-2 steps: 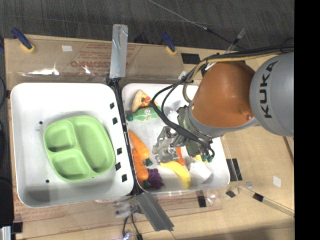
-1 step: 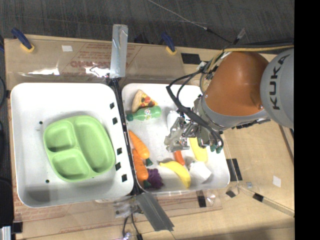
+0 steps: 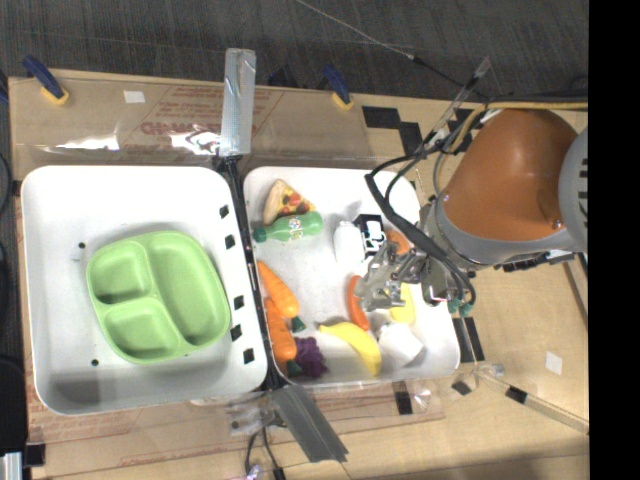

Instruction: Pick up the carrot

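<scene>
Along right bin's left wall: carrot, seemingly tip-down.

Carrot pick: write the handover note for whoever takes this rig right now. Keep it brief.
Hand: low inside the right white bin, over its right half; its finger state cannot be read from this view, and nothing is seen held.
Long orange carrot: lying along the right bin's left wall, apart from the hand. A second orange piece lies just below it.
Nearby: green bottle, pizza slice toy, yellow banana, purple grapes.
Left white bin: holds the green divided plate.
Done: nothing yet.
Left: move the hand left to the carrot, grasp, lift.
</scene>
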You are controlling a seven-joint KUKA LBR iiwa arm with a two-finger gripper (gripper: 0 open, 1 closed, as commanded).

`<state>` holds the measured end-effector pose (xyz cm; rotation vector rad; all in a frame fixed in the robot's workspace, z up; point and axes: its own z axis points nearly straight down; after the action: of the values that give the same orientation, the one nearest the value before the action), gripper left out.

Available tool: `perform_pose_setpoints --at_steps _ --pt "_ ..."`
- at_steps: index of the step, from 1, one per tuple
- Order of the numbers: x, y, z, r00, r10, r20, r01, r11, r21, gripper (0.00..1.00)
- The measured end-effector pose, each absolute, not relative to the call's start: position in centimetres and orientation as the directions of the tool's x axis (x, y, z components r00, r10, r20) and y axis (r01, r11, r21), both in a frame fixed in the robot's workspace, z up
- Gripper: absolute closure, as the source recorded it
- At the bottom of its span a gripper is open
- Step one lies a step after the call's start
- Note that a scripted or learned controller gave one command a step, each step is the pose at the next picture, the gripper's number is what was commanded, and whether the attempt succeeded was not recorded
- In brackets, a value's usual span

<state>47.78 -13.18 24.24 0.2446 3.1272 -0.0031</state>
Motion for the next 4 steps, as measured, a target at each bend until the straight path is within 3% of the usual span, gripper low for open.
perform_pose_setpoints --at_steps 1,2,3,4 --pt "47.7 -20.5 26.6 -0.970 0.244 -0.003 0.244 0.970 -0.003 1.00" --pt "47.7 -20.9 20.6 -0.994 0.109 0.003 0.109 0.994 0.001 1.00" --pt "47.8 -17.8 19.4 -0.980 0.197 0.000 0.197 0.980 0.001 1.00" --pt "47.8 -15.6 18.4 -0.993 0.120 0.000 0.120 0.993 0.000 1.00"
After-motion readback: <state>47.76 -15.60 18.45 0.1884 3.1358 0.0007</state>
